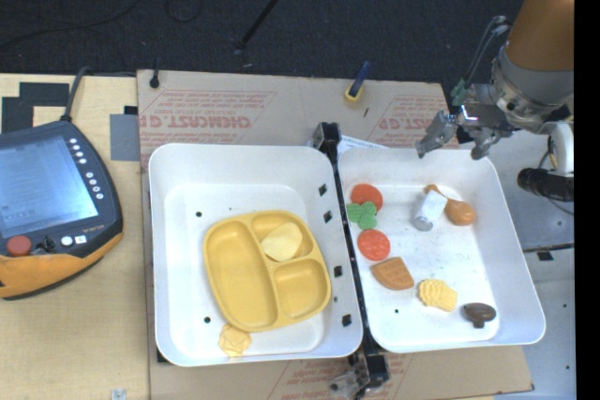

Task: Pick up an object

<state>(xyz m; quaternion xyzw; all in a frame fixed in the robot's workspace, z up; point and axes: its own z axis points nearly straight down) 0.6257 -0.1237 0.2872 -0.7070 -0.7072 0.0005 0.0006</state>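
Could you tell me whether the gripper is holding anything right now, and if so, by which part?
Nothing is held: the gripper hovers open above the right bin's far edge.

The cardboard sheet (239, 112) bears red upside-down lettering, not clearly legible.

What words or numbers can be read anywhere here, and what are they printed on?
Red print on the cardboard sheet under the bins: upside down from this camera, too blurred to read for sure.
Faint red print on the cardboard's front edge: too small to read.
Handheld control pad's screen: lit, text unreadable.
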